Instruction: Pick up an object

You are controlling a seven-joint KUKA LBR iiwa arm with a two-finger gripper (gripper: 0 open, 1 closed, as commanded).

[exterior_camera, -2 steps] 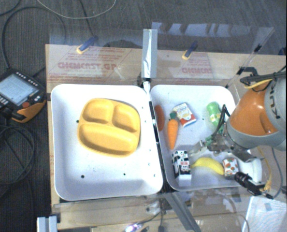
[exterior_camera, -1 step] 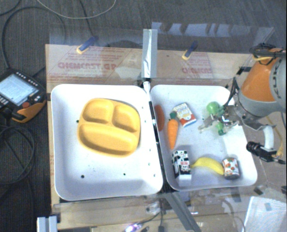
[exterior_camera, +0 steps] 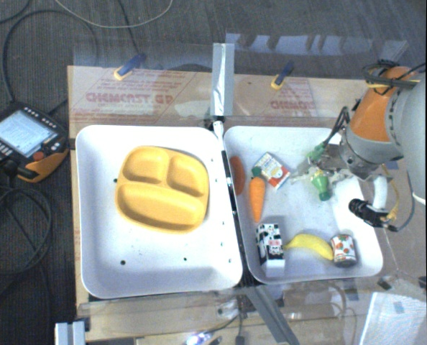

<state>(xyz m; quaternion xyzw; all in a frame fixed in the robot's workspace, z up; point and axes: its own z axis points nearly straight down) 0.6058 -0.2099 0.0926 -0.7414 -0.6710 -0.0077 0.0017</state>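
Now | pincer (exterior_camera: 321,169) over right bin (exterior_camera: 372,264), fingers: can't tell if open/shut | green obj (exterior_camera: 321,184) small, bottle-like, just below pincer, right of carrot (exterior_camera: 257,197) | nothing seen held

- The arm (exterior_camera: 413,131) is showing a pale grey rounded casing along the right side.
- An orange band (exterior_camera: 372,117) is wrapping it above the wrist.
- Thin dark cables (exterior_camera: 389,74) are looping over the orange part.
- A black fitting (exterior_camera: 364,210) is sticking out beside a white piece lower down.
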